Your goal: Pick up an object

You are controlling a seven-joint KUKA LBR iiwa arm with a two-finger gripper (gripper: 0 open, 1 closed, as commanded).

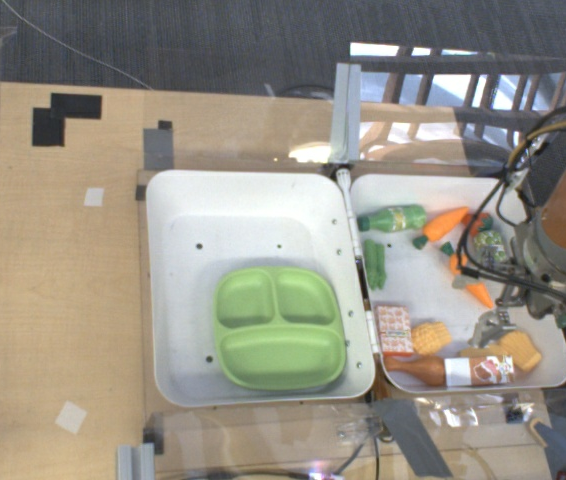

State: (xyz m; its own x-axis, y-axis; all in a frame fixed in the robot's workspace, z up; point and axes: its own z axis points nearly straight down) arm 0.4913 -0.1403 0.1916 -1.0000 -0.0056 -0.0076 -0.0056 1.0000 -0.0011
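Near edge of right white bin [563, 373]: brown bottle with white label [450, 370] lying flat. Metal two-finger gripper [491, 325] low above it, beside a tan waffle piece [519, 349]; grip state cannot tell. Farther back, orange carrot [445, 222], green bottle [393, 218]. Left white bin [178, 208]: green divided plastic plate [279, 327].

Pale wooden bench [53, 298] with black square markings [65, 116] at its far left, dark grey ribbed carpet [213, 23] beyond it, thin cable [58, 40] trailing across the carpet, bright glare [308, 153] on the bench, metal railing [463, 78] at upper right
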